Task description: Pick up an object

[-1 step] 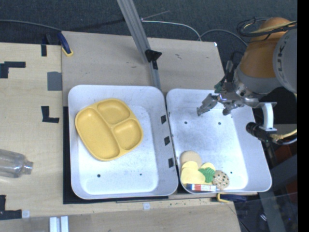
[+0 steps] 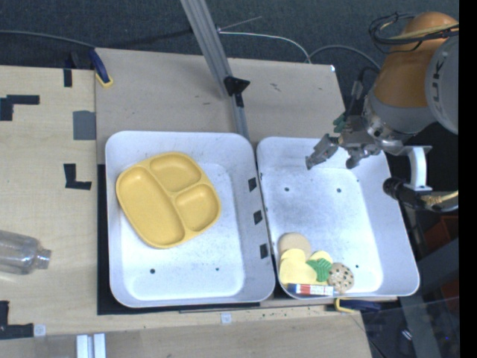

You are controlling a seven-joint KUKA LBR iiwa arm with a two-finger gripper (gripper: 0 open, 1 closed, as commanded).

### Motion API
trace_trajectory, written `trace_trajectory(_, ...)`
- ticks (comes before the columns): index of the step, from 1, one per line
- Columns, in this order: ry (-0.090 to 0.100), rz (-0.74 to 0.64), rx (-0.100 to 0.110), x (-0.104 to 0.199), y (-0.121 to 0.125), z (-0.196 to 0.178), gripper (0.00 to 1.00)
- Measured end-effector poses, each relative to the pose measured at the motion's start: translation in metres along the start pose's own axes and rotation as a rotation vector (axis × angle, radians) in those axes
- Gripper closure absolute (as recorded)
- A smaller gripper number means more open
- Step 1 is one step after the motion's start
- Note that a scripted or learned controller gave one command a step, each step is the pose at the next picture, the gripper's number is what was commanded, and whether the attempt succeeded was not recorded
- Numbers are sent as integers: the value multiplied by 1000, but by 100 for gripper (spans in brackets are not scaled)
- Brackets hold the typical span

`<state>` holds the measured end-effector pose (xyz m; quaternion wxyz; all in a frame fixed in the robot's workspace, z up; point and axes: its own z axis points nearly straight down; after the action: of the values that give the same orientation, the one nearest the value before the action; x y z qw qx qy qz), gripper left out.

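A yellow divided plate (image 2: 168,198) lies in the left bin (image 2: 119,274). Small toy foods (image 2: 313,268) cluster at the right bin's (image 2: 391,263) near-left corner. The gripper (image 2: 334,157) hovers by its far edge, fingers spread and empty; approach seems underway, needing descent toward the cluster.

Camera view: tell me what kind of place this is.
Probably a robot test bench in a lab: a bench bearing two white bins, an arm over one, and toy food piled in its corner.

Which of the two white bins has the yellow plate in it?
The left bin. The divided yellow plate lies in it, while the right bin holds a small pile of toys in its near corner.
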<state>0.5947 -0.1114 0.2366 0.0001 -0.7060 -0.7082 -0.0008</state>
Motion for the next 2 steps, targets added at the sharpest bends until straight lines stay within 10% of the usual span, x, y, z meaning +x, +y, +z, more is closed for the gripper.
trace_trajectory(1,-1,2,11,16,-4,104,0)
trace_trajectory(2,-3,8,9,-23,-73,114,0)
